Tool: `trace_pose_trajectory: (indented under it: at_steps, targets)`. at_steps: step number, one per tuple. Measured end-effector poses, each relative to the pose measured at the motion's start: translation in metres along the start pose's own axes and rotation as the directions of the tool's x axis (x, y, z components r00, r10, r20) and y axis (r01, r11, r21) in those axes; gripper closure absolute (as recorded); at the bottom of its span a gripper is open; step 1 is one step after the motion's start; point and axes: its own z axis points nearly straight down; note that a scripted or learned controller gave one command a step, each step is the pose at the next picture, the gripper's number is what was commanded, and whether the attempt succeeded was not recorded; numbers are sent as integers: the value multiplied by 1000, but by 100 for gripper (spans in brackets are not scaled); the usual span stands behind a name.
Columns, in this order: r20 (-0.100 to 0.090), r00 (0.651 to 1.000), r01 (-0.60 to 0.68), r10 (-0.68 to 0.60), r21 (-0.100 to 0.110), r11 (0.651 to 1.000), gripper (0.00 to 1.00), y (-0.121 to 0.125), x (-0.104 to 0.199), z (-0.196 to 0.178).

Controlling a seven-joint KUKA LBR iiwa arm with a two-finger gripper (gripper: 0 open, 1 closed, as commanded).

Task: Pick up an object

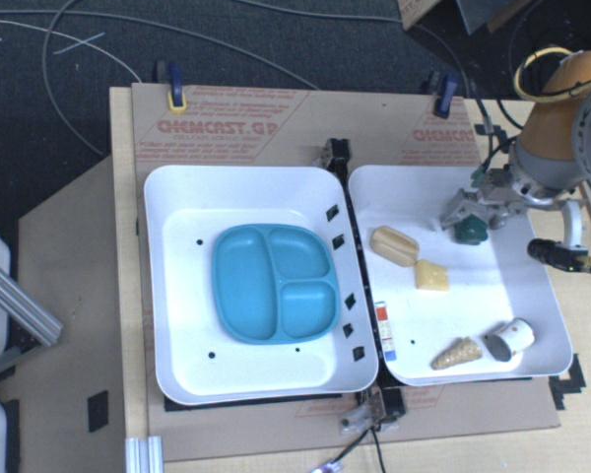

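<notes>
the gripper [470, 223] is lowered into the far part of the right bin [532, 294], over a dark green object [470, 231] seen at its tip. whether the object is clamped cannot be told. the blue divided plate [274, 282] is kept apart in the left bin [177, 264].

Left bin [167, 264]: blue divided plate [274, 282] fills centre, bare margin all round. Right bin [374, 190]: near-left corner by divider open. Bread roll [394, 245] and yellow block [432, 276] crowd middle; cone [457, 353] and white cylinder [510, 339] line front edge. Arm [557, 126] with teal object [470, 230] blocks far right corner.
</notes>
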Motion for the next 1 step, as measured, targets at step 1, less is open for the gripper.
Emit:
trace_pose_trajectory:
  at_steps: [1]
  targets:
    - [1, 1000, 1, -1, -4, 1000, 100, 1, 0, -14]
